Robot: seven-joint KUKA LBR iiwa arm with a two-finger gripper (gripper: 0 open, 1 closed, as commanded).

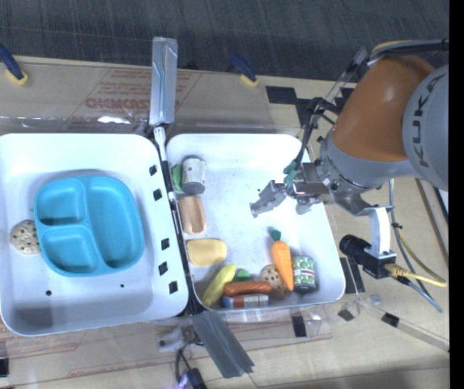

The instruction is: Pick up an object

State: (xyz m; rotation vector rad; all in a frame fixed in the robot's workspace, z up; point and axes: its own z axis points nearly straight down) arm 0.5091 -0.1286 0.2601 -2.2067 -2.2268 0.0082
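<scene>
One gripper (274,198), finger state unclear, above right bin (240,146); cookie (270,275) half-hidden by carrot (282,262).

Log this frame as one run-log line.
phase: approach | hand: over right bin, holding nothing | nearest: carrot | left bin: blue tray, cookie

I see a blue divided plate (91,222) lying in the left white bin (5,290), with a round cookie (24,236) just beside its left edge. Two blue clamps (10,61) grip the bench's (215,83) far edge.
</scene>
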